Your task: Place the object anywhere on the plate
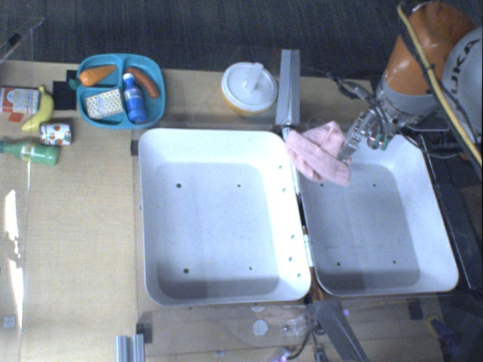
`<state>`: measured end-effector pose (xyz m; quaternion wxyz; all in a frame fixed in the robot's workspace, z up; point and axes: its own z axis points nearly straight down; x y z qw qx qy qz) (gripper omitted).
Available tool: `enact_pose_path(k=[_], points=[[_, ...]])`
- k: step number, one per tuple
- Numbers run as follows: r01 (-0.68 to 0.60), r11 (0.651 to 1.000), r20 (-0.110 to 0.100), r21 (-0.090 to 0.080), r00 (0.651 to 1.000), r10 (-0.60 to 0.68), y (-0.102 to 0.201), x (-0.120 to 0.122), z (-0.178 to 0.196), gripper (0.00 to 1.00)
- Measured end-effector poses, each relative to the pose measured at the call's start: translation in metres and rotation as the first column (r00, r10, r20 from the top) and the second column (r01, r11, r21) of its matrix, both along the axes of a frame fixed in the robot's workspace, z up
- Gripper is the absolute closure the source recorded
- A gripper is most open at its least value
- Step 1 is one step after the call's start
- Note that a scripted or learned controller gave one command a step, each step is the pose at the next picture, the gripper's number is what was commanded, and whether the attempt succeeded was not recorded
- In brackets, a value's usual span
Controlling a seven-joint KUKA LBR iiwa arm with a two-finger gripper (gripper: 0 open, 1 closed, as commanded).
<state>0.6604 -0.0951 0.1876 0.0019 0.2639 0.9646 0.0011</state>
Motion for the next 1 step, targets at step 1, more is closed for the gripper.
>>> enact_pose_path(k=[1], points=[[-0.004, 1.0, 0.0, 0.0, 1.0, 0.004, 0.0015, 0.0023, 0.0357, 1.0]])
